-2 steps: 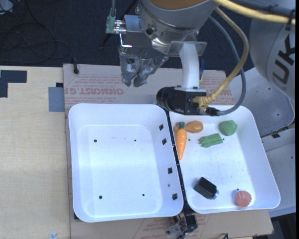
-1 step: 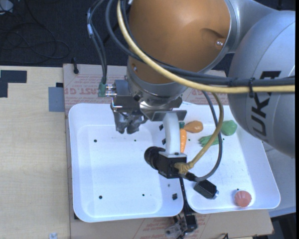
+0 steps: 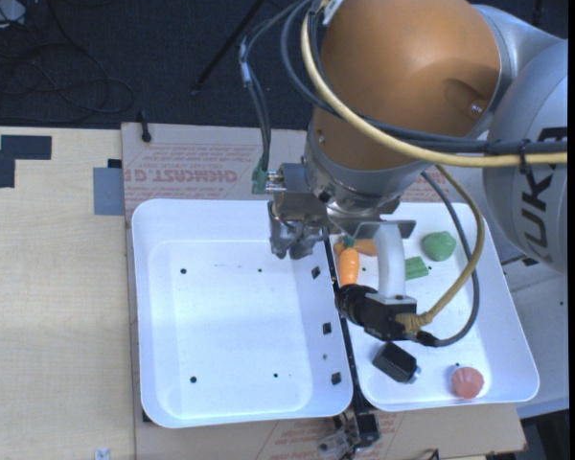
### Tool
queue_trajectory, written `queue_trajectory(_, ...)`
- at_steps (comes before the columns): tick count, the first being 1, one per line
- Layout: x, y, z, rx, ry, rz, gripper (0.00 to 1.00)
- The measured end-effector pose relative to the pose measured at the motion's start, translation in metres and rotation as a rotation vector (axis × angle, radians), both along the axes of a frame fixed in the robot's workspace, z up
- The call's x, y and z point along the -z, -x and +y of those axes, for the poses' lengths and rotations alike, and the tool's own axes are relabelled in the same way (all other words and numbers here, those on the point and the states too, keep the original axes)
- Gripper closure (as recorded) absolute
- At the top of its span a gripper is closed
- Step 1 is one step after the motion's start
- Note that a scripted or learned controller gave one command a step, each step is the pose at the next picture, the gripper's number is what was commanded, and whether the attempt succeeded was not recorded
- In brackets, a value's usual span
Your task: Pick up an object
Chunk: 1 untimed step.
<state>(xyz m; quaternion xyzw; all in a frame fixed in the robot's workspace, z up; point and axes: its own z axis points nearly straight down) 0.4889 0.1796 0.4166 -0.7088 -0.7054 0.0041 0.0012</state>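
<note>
In the camera view, my gripper (image 3: 348,266) hangs low at the right bin (image 3: 517,353)'s ten o'clock, over the orange carrot-like piece (image 3: 347,263), likely my target. I cannot tell its jaw state. Green pieces (image 3: 438,245) sit toward one o'clock.

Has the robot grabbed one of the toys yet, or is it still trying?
Not yet, as far as I can see. The gripper hangs low over the right bin, right by the orange piece, but I can't tell if that piece sits between its fingers. The green piece, the black block and the pink ball lie in that bin. Grabbing and lifting one is left.
</note>
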Motion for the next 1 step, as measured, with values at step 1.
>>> queue_trajectory(1, 0.0399, -0.0035, -0.038, -0.002, -0.001, 0.0, 1.0)
